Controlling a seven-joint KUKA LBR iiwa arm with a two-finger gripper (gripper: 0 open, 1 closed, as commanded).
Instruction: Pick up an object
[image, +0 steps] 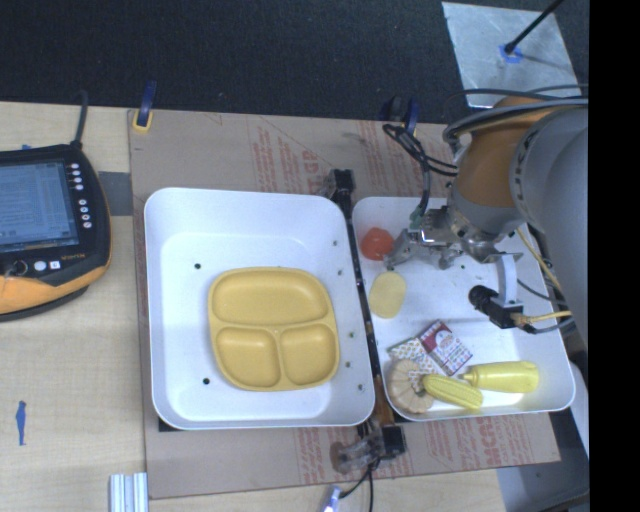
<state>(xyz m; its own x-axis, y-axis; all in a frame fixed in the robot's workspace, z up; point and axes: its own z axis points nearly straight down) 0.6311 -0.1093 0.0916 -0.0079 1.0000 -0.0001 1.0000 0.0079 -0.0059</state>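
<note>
The gripper (432, 243) hangs low in the right bin (560, 395), finger state impossible to tell; a tomato (376, 241) lies just left, so shift left, descend squarely, then close

Left bin (170, 300): your way in is blocked mid-floor by the yellow tray (272, 326); its edges stay free.
Right bin (560, 395): clutter along its near edge blocks you.

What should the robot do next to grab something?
Probably ease the end effector down and toward the pale yellow piece, which lies just below and left of it in the right bin. That piece sits apart from the red ball, so it looks like the easiest nearby target.
</note>
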